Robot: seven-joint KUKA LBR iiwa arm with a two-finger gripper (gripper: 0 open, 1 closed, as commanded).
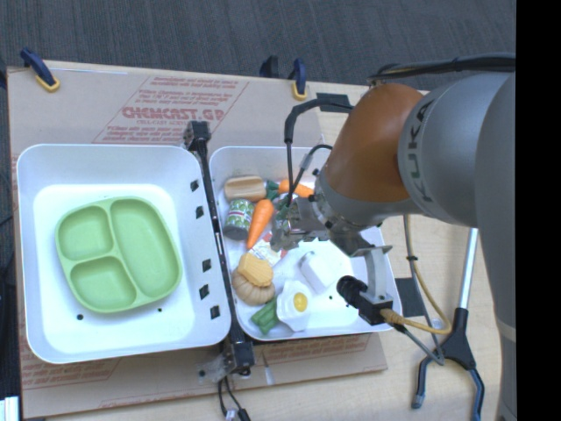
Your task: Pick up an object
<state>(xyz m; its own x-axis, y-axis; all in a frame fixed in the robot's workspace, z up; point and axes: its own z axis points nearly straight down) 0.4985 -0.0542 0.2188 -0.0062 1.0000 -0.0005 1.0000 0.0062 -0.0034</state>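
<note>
The right bin (230,160) holds a pile of toy food: a hot dog bun (244,187), a small can (237,219), a carrot (259,221), a yellow pastry (255,274), a fried egg (296,303) and a green piece (265,318). My gripper (287,226) is low inside this bin, just right of the carrot, under the grey and orange wrist. The wrist hides much of the bin's right half.
The left bin (35,169) holds a green divided plate (118,253). Black clips run along the divider (207,226) between the bins. A cardboard sheet (166,103) lies under both bins, with blue clamps at its far edge.
</note>
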